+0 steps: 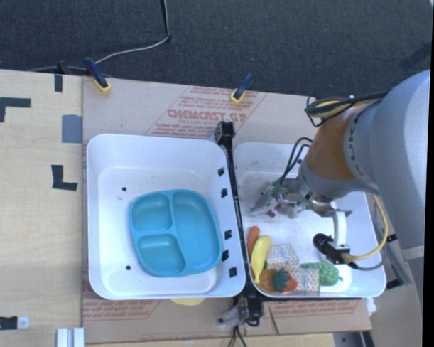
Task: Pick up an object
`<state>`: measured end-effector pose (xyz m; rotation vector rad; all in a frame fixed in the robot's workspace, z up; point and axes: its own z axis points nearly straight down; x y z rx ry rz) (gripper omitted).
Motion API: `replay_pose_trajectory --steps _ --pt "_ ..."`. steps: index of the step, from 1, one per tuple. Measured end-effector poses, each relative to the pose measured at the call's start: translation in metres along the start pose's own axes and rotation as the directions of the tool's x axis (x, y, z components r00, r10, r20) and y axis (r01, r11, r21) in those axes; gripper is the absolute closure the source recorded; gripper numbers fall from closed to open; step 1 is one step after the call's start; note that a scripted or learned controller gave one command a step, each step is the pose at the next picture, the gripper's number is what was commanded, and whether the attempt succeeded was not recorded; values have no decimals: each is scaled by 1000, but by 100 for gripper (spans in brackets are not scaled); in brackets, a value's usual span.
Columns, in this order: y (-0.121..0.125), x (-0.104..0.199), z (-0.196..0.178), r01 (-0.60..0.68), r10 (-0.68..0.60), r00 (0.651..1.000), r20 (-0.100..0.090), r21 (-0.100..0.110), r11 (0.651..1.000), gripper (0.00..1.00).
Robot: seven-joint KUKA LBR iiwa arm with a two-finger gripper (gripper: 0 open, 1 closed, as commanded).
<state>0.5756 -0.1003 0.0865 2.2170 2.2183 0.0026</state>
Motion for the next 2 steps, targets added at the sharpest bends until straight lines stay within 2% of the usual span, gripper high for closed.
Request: replay_pose_trajectory --steps 1,2 --pt "41 4 1 1 -1 1000 -1 2 1000 0" --pt "41 4 -9 1 -1 1000 1 2 1000 100"
